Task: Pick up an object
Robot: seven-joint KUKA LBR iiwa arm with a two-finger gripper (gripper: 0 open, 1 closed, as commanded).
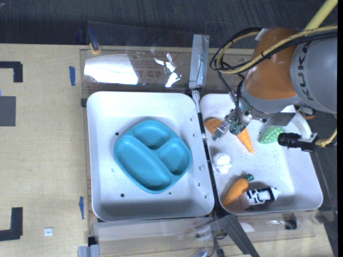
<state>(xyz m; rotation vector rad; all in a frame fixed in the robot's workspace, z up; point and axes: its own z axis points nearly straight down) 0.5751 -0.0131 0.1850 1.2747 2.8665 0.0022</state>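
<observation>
My gripper (227,128) hangs over the upper left part of the right bin (300,197), open with nothing between its fingers. Just to its left lies an orange piece (212,125) against the bin's wall. An orange cone (245,140) lies just to its lower right. Further down are a small white crumpled object (222,162), a toy carrot (236,190) with a green top, and a black and white object (260,195). A green knobbly object (271,135) lies at the right, partly under the arm.
The left bin (102,191) holds a blue divided plate (153,155). A ridge (203,159) separates the two bins. The grey and orange arm (278,71) with its cables covers the right bin's upper part. A black fitting (292,140) sticks out beside the green object.
</observation>
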